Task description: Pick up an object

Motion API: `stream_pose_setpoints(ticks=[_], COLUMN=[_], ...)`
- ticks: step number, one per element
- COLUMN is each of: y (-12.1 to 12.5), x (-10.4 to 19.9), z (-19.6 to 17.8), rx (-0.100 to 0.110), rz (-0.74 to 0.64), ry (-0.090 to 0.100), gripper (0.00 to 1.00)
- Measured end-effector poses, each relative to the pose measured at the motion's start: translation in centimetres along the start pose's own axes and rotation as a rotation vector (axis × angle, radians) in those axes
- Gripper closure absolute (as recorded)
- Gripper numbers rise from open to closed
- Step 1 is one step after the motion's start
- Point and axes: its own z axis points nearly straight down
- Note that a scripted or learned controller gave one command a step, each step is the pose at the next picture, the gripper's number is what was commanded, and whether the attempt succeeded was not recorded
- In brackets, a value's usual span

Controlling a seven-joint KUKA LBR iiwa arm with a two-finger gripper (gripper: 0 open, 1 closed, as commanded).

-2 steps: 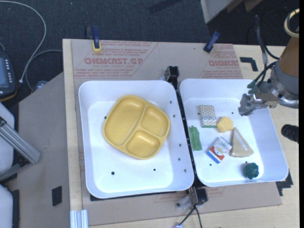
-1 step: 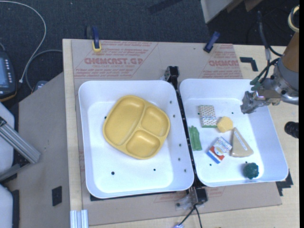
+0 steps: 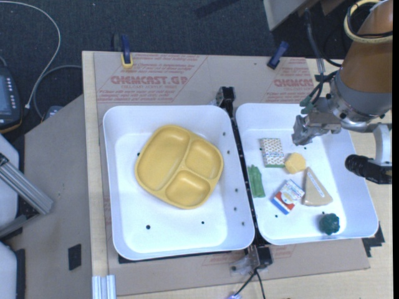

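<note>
Progress: nothing lifted yet; the whole pick is left.
Gripper: the grey two-finger gripper (image 3: 302, 134) hovers low over the right white bin (image 3: 358, 229); spread or pressed together, I cannot tell.
Nearest thing: a pale yellow foam block (image 3: 295, 162) just below it, beside a checkered square packet (image 3: 272, 151).
Further down: tan wedge (image 3: 316, 189), red-and-blue carton (image 3: 287, 197), green stick (image 3: 255, 180), teal ball (image 3: 329, 223).
Left white bin (image 3: 124, 229): a yellow divided plastic plate (image 3: 179, 166), well away from the gripper.

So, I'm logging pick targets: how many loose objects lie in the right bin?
6: patterned packet, yellow block, green stick, red-blue packet, tan wedge, dark green ball. The arm may hide more.
</note>
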Motion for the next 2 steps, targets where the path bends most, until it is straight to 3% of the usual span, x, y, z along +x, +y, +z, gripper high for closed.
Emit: stream_pose_setpoints(ticks=[1,2], y=[1.4,1.1], x=[5.7,11.4], z=[1.0,2.0], rx=[0.001,0.006], rz=[-0.001,-0.001], ry=[0.001,0.002], gripper=[1.00,1.00])
